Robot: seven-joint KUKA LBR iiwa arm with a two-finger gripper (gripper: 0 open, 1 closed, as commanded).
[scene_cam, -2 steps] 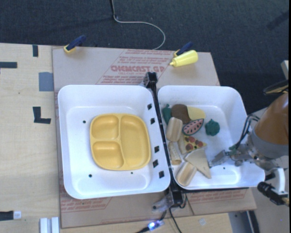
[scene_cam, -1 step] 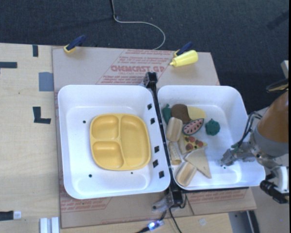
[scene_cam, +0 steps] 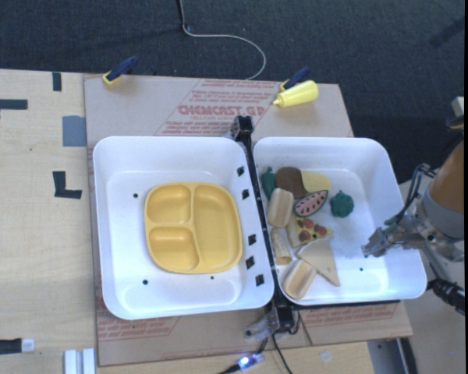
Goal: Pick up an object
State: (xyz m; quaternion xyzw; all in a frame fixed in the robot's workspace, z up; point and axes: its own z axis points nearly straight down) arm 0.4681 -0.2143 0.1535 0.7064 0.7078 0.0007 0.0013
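While the arm (scene_cam: 452, 189) leans in from the right, its tool (scene_cam: 377, 244) hangs over the right bin's (scene_cam: 374, 156) right side, apart from the toy food.

Whether the tool is apart or together cannot be told. Toy food lies heaped at the right bin's left side: a watermelon slice (scene_cam: 311, 203) with its long axis running from lower left to upper right, a pizza slice (scene_cam: 310, 229) just below it, a pale wedge (scene_cam: 321, 259) pointing toward the near right, bread pieces (scene_cam: 281, 207) along the dividing wall, and a green piece (scene_cam: 342, 204) nearest the tool. A yellow divided plate (scene_cam: 193, 227) rests in the left bin (scene_cam: 109, 209) on the desk (scene_cam: 31, 209).
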